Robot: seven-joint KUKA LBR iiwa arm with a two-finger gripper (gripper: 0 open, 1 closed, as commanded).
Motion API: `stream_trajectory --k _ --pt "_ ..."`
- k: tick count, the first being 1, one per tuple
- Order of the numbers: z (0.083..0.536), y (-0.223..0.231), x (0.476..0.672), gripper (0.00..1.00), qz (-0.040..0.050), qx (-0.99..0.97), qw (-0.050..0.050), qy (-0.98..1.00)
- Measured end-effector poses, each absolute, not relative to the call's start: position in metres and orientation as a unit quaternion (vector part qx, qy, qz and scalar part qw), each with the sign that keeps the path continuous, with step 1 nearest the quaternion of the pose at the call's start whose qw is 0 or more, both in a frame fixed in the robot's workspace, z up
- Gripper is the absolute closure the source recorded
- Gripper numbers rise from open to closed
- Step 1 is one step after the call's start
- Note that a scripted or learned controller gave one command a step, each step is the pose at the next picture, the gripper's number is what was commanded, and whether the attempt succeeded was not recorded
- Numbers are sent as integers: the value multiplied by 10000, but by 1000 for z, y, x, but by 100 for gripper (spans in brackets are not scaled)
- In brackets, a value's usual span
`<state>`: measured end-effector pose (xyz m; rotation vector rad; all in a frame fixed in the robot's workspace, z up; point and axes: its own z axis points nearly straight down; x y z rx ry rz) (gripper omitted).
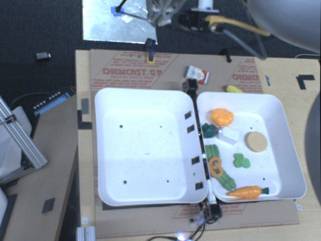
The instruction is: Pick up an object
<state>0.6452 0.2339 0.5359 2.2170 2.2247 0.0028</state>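
Two white bins sit side by side on the desk (83, 134). Lowest in the right bin (288, 134) lies a carrot (246, 191); above it come a green pod (220, 170) with an orange ring (216, 167) on it, a small green piece (242, 160), a tan disc (257, 141), a white block (228, 135) and an orange pepper (221, 117). The left bin (145, 144) fills the centre-left. At the top edge hangs the end effector (163, 9), well apart from everything; how far open it is I cannot tell.
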Motion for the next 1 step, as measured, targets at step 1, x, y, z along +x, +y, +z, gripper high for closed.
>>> stream_trajectory --k 1 --pt "536 234 619 100 8 7053 0 7089"
